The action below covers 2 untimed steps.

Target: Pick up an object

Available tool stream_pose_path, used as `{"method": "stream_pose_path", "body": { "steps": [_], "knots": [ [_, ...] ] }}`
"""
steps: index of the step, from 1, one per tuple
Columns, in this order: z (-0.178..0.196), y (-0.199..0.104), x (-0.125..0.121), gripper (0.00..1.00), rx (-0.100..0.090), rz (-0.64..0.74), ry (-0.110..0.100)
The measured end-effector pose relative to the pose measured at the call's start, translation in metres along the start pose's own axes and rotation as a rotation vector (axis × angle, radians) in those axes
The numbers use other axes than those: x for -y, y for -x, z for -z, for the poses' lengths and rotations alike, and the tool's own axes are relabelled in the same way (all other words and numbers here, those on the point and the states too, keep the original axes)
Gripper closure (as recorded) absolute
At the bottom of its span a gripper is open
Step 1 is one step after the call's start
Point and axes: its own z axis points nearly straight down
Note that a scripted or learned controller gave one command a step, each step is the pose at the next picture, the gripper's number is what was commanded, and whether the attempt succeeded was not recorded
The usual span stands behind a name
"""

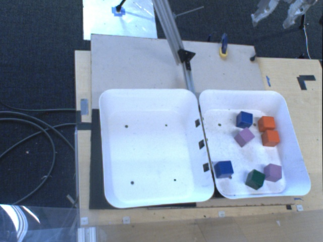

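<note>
The left bin (151, 150) has only bare white floor, so every pick must come from the right bin (290, 130), where seven blocks (244, 119) sit loosely scattered. The tool (280, 9) hangs high beyond the desk (222, 64), fingers spread, carrying nothing. No readable writing.

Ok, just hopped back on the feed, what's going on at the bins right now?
Nothing is being handled yet. The gripper sits high at the top right of the view, away from both bins, with open fingers and nothing between them. All seven blocks lie in the right bin: two blue, two orange, two purple and one green block. The two orange blocks sit touching each other. The pick has not started.
</note>
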Motion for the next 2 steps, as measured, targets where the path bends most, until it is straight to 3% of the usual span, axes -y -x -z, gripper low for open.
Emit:
{"method": "stream_pose_path", "body": {
  "steps": [1,2],
  "knots": [
    [-0.083,0.024,0.000,0.00,-0.001,-0.002,-0.008],
    [-0.015,0.006,0.016,0.00,-0.001,0.005,0.009]
  ]
}}
